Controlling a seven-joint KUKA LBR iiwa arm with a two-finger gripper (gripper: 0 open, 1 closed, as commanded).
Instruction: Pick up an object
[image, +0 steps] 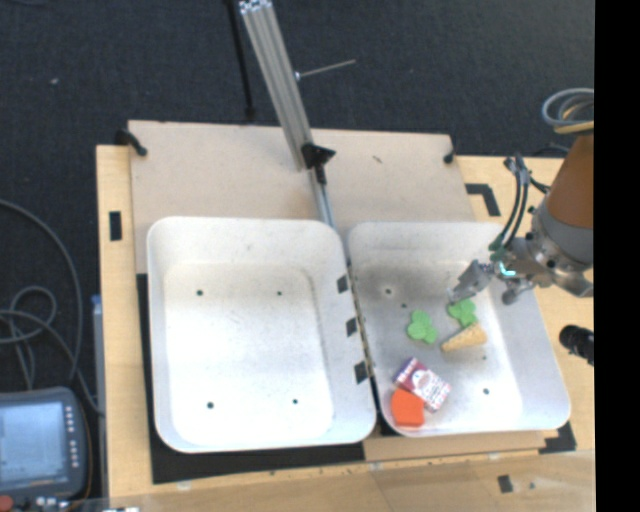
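Camera view: gripper (466, 289) low over right bin (520, 405), above green piece (462, 312); finger state unreadable. Nearby: green clover (422, 327), tan wedge (464, 339), orange block (406, 408).

Both bins look like matt white plastic; the left bin (250, 330) is faintly speckled, the right bin (520, 380) smudged grey across its floor. The bench (230, 170) beneath is pale, flat board with a dull, wood-like finish. A ribbed pole (280, 85) of bare silvery metal slants above it. The floor (100, 60) is dark and rough, like carpet. The gripper (468, 285) is grey metal. The orange block (407, 408) looks smooth; the packet (423, 383) slightly glossy.
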